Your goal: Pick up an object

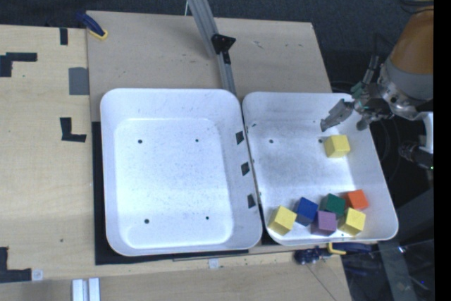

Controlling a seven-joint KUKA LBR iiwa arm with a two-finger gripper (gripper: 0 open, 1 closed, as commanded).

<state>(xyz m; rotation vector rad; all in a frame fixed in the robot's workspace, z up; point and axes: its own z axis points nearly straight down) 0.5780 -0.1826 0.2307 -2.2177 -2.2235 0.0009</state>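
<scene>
Robotics lab, plywood bench, white bins

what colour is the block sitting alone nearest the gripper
Yellow: the lone block in the right bin, seen in the camera view.

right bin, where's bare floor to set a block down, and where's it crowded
Right bin: bare floor runs from its left wall to the lone yellow block, and down the middle to the cluster. Crowded along the near edge: yellow, blue, green, purple, orange and yellow blocks. The gripper hangs over the far right.
</scene>
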